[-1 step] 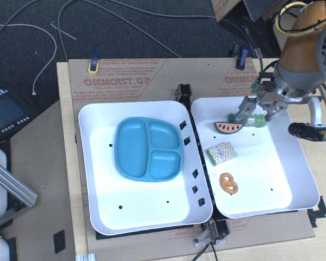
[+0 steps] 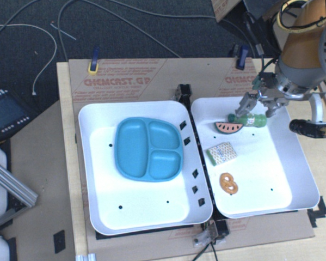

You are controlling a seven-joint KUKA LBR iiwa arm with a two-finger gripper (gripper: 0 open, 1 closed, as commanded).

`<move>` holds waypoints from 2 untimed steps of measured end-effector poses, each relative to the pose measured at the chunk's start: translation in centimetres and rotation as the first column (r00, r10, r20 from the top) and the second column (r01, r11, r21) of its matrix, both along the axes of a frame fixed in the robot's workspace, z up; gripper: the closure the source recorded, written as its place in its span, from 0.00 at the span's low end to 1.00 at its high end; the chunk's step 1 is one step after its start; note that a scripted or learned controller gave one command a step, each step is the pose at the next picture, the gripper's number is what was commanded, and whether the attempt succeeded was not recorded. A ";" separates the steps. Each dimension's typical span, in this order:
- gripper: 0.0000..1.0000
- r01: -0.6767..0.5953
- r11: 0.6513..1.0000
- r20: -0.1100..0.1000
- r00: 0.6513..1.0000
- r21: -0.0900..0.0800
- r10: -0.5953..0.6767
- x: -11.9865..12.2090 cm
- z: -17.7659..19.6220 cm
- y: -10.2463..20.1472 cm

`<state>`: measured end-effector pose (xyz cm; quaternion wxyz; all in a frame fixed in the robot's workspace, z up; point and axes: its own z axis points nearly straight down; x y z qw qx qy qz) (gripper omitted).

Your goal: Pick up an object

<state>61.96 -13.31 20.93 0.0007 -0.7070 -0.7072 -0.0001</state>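
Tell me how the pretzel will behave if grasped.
The pretzel looks small and thin, so probably light. It lies flat on the right bin, so it likely won't roll. Its open loops may let fingers slip through.

A single fixed camera looked down at a slant on the brown cardboard-topped bench (image 2: 149,73) from above. It stood far enough off to take in both shallow white plastic bins, the left bin (image 2: 101,207) and the right bin (image 2: 296,169), whole, with dark floor at 12 o'clock. The grey arm with the orange band (image 2: 303,43) entered from 2 o'clock.
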 end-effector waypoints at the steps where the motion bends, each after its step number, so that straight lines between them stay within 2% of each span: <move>1: 0.00 -0.001 1.000 -0.005 1.000 0.001 0.001 -0.4 -5.1 1.0; 2: 0.00 -0.001 1.000 -0.004 1.000 0.000 0.001 0.3 -9.7 1.2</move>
